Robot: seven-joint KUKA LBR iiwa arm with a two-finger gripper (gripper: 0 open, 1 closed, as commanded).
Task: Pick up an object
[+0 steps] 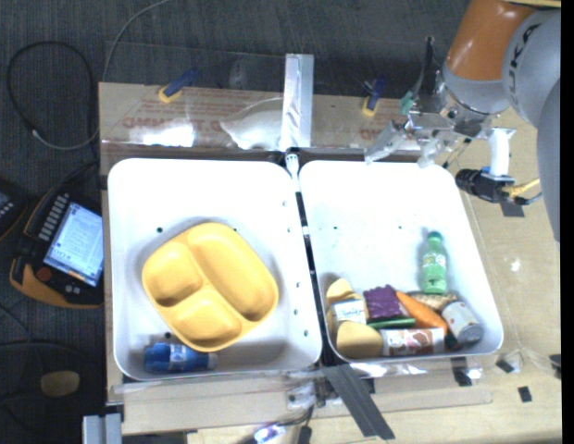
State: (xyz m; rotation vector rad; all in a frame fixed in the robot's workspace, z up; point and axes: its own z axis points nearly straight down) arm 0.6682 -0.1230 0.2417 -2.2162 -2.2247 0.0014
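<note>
Camera view: in the near corner of the right shallow white bin (472,248) lie a small tin can (461,322), an orange carrot (418,310) and a purple block (382,302), touching; behind them, a green plastic bottle (433,262). The two-finger gripper (426,141) hangs over the bin's far rim, holding nothing; how wide it stands I cannot tell. The crowding could make a grasp slip.

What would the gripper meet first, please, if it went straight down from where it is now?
Probably the far rim of the right bin, or the bare floor just inside it; depth is unclear. The gripper hangs well away from the green bottle.
</note>
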